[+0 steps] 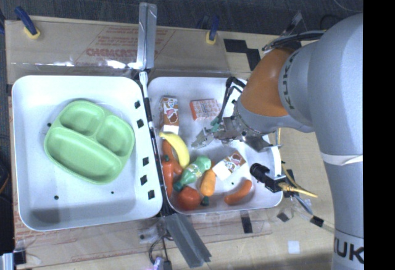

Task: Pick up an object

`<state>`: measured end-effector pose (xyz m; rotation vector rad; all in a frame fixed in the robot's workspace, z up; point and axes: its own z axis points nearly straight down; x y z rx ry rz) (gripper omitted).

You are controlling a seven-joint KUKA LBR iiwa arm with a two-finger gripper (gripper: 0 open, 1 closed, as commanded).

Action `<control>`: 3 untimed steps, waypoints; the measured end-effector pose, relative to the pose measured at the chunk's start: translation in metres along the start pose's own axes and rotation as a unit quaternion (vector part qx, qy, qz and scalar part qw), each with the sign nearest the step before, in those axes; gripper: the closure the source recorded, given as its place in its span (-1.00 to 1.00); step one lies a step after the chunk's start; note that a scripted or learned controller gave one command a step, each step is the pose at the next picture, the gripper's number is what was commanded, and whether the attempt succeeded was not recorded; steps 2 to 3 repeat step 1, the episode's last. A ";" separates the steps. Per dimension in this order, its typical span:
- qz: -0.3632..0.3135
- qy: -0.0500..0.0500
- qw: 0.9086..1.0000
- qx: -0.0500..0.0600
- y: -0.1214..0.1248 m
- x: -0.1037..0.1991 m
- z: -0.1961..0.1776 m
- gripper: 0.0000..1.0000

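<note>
The right bin (pixel 185 83) holds several toy foods. A yellow banana (pixel 177 148) lies at its left, with an orange vegetable (pixel 168 170), a green piece (pixel 192 171), a red tomato (pixel 188 198) and a small orange carrot (pixel 208 182) below it. A red-brown sausage (pixel 239 192) and a white packet (pixel 229 165) lie at the front right. Two small cartons (pixel 168 110) (pixel 203 108) sit at the back. My gripper (pixel 208 134) hangs low over the bin's middle, right of the banana and above the white packet. I see nothing held in it.
The left bin (pixel 31 201) bears a green divided plate (pixel 89 139). A metal divider (pixel 147 34) runs between the bins. The grey arm with its orange band (pixel 268 86) covers the right bin's right side. Blue clamps (pixel 26 21) (pixel 213 29) sit at the bench's back edge.
</note>
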<state>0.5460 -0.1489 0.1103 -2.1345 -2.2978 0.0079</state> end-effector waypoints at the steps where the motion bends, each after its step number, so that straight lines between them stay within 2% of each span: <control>1: -0.027 0.001 1.000 -0.002 -0.035 0.039 -0.046 -1.00; 3: -0.027 0.001 1.000 -0.002 -0.035 0.039 -0.046 -1.00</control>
